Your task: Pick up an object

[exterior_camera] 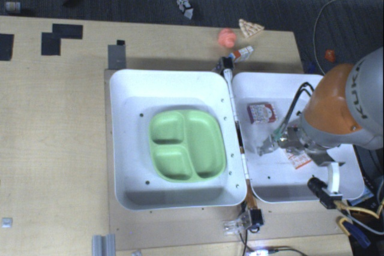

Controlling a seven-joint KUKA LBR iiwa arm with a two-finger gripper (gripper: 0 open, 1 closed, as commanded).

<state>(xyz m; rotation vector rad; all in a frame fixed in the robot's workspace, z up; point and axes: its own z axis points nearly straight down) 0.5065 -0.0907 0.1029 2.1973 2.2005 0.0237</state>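
Observation:
A green divided plate (186,144) lies in the left bin (129,93). In the right bin (267,186), a small red and white packet (261,112) lies near the far side. A second red and white piece (298,159) lies flat on the bin floor, partly hidden under the wrist. My gripper (269,145) hangs low over the middle of the right bin, just in front of the packet and left of the second piece. I see nothing held in it.
On the bench beyond the bins sit a pink ball (227,38), a triangular toy slice (251,27) and a small tube (243,54). The grey arm with its orange band (333,106) covers the right bin's right side.

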